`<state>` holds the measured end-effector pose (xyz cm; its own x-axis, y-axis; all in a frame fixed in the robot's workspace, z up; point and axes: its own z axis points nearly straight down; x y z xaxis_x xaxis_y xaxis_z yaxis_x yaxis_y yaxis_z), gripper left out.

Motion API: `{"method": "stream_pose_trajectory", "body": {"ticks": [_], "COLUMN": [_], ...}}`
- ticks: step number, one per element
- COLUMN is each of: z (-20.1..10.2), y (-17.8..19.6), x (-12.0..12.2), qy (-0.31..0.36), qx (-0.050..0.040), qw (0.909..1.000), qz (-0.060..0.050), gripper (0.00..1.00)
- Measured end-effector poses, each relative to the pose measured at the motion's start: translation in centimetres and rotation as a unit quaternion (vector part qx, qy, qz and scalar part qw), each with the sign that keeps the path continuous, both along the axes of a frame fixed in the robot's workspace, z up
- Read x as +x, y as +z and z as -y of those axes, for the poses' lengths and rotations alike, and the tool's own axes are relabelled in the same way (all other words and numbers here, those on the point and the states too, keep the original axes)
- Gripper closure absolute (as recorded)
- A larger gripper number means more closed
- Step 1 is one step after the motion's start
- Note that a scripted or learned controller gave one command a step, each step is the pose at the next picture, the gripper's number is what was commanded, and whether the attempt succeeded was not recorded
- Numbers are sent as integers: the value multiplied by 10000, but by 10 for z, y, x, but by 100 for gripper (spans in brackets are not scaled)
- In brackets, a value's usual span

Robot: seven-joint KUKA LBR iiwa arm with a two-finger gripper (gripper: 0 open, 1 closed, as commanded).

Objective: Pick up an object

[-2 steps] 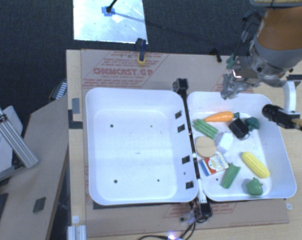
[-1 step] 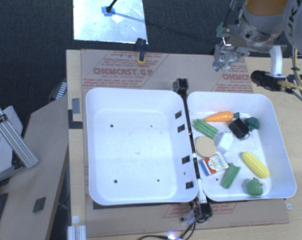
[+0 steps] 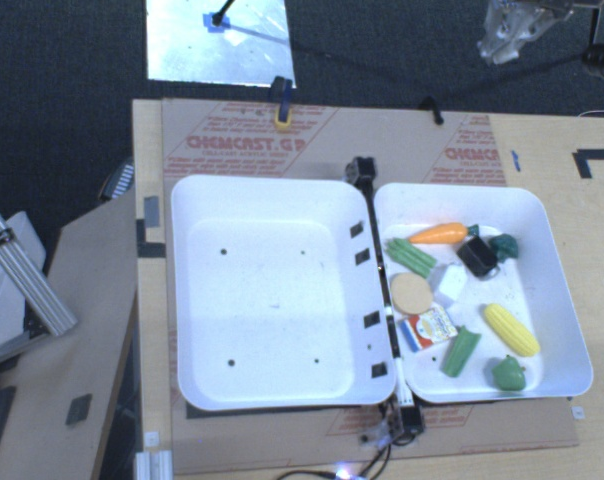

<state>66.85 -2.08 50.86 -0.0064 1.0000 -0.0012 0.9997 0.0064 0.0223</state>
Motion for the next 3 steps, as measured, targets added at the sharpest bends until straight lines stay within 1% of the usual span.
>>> {"method": "stream_pose_trajectory", "body": {"ticks": [1, 2, 3], "z": [3, -17, -13], "y": [29, 28, 26], "x": [0, -78, -6], "qy": [-6, 2, -6], "qx": [2, 14, -2], "qw": [10000, 10000, 10000], "qz": [-78, -93, -82], "gripper": [100, 100, 100]}}
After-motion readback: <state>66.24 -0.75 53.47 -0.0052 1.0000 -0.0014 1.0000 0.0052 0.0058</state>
